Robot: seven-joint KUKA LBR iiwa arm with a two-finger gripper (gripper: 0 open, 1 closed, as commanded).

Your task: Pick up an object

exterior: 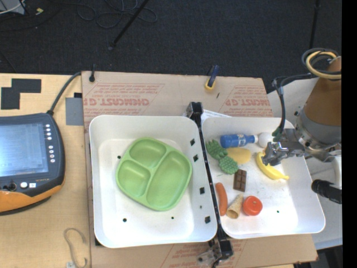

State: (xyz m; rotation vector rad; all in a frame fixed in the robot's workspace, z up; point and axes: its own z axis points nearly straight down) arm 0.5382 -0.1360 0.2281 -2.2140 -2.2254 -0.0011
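Starting at the near edge of the bench, the right bin (312, 219) holds a red tomato (252, 205) beside a cone-shaped toy (234, 206) and an orange carrot-like piece (222, 199), with a brown chocolate bar (240, 180) just behind them. Further in lies the yellow banana (272, 170), the object the move seems to turn on: its long axis runs diagonally from upper left to lower right, and the gripper (271, 153) sits directly over its upper end, touching or just above it, so the fruit lies immediately beneath and slightly toward the near side of the tool. Whether the gripper is spread or closed cannot be told from this slanted view, and nothing shows clearly between its tips, so no hold can be claimed. A grasp across the banana's narrow width, at right angles to that diagonal, looks like the likeliest way to take it. Behind the banana are a pale yellow lemon-like piece (241, 155), a green leafy toy (222, 155) and a blue bottle (238, 140) lying on its side. The left bin (106, 205) carries a green divided plate (154, 173). Both bins rest on a cardboard sheet (145, 96) over the bench, with a teach pendant (28, 155) at the far left, and dark carpet (223, 27) with loose cables beyond.
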